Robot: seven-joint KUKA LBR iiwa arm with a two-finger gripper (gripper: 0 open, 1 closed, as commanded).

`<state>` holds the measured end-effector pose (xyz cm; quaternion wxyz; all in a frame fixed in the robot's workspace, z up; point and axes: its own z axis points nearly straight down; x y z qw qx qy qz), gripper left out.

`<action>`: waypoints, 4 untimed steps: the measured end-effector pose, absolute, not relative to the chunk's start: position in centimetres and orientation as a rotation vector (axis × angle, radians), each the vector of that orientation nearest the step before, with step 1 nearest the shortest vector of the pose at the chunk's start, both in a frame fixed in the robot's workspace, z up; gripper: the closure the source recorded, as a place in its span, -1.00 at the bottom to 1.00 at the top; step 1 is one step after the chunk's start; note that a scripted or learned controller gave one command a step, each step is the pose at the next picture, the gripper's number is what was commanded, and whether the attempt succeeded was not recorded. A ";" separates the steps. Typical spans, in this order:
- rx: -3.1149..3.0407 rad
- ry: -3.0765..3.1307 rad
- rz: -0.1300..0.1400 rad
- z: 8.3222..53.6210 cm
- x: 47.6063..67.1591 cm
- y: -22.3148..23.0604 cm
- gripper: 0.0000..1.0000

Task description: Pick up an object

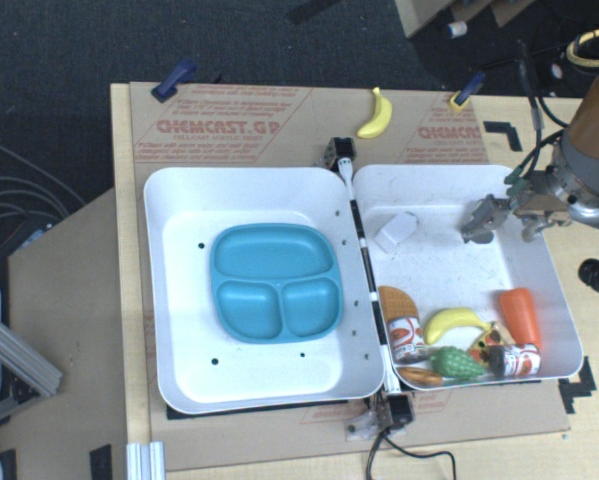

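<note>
The right bin [449, 190] holds a pile of small objects at its near end: a yellow banana [455, 321], an orange carrot [520, 315], a green leafy toy [457, 364], a red-and-white can [406, 339] and a brown bread-like piece [397, 300]. A white block [396, 230] lies alone near the bin's left wall. My gripper [504, 222] hangs over the far right part of this bin, open, with nothing between its fingers. It is well behind the pile and to the right of the white block.
A blue divided plate [276, 280] lies in the left bin [179, 268]. A second banana [376, 116] rests on the cardboard behind the bins. The arm comes in over the right bin's right wall. Cables hang at the top right.
</note>
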<state>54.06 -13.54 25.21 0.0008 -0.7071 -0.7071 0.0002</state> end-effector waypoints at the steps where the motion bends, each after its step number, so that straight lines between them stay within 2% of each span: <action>1: -2.220 -2.219 0.002 11.4 53.7 -18.2 -1.00; 2: -2.214 -2.220 -0.005 8.4 57.1 -21.5 -1.00; 3: -2.211 -2.222 -0.011 8.5 57.0 -21.8 -1.00; 4: -2.210 -2.221 -0.012 8.5 64.7 -21.7 -1.00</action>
